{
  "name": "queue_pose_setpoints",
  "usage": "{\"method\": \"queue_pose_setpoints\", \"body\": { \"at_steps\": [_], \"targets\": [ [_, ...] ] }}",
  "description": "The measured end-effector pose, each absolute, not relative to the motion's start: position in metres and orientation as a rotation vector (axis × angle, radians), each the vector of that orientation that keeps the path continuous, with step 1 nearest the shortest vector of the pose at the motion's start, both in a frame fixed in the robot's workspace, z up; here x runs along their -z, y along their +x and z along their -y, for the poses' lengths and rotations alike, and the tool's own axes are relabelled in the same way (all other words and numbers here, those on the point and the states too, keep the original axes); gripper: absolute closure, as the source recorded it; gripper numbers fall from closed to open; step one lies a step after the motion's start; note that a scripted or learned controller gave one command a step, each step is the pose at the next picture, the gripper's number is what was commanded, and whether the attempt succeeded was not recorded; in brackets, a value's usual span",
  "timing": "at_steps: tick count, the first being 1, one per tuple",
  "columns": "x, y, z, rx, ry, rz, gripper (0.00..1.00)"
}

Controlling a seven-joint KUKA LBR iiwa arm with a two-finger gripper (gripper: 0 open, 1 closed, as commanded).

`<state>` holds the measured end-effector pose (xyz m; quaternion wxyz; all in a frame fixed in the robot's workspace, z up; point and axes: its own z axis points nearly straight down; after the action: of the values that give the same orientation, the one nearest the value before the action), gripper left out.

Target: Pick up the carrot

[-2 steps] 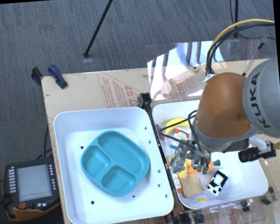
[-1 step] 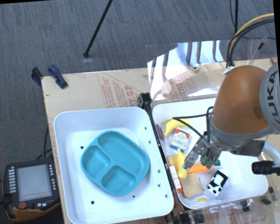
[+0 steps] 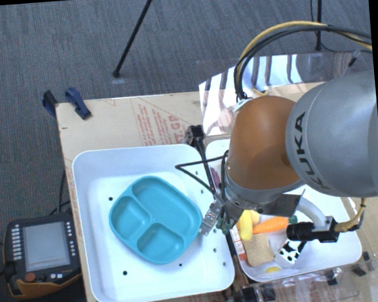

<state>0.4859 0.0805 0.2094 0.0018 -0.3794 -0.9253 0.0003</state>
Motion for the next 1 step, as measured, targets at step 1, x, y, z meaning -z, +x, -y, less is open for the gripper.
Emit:
{"method": "queue_pose_setpoints", "body": {
  "at_steps": [1],
  "targets": [
    [-0.1864, 0.4758, -0.0354, -0.001, -0.502, 3.098, 1.0]
  ]
}}
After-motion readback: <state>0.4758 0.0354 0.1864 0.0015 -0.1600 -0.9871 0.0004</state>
